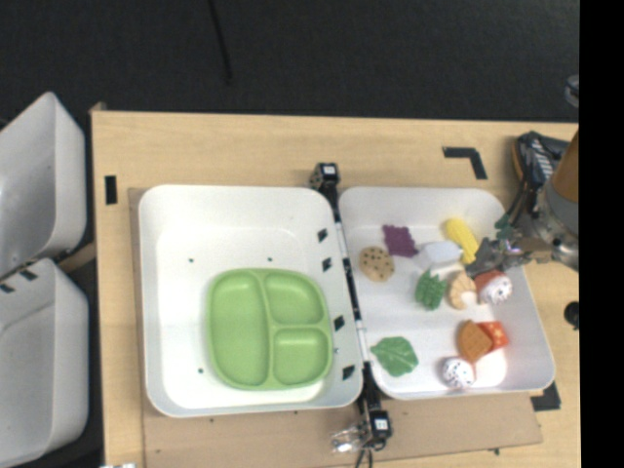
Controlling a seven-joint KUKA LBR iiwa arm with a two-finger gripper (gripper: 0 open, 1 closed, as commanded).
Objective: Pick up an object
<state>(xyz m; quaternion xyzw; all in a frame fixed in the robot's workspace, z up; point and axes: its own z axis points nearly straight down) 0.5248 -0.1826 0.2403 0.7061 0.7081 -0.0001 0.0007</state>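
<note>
The right bin (517,364) holds several toy foods: a purple piece (398,239), a round cookie (376,262), a yellow corn cob (460,234), a small white piece (441,253), a green broccoli (430,290), a cream piece (461,292), a red and white piece (494,288), an orange and brown piece (479,339), a green leaf (394,355) and a white spotted piece (457,372). My gripper (490,254) reaches in from the right, low over the bin's right side. It sits just right of the corn cob and above the red and white piece.
The left bin (166,261) carries a green divided plate (270,328). A black clip (325,175) sits at the top of the bins' shared wall. The wooden bench (244,149) surrounds both bins, and the arm's wrist (551,193) hangs over the right edge.
</note>
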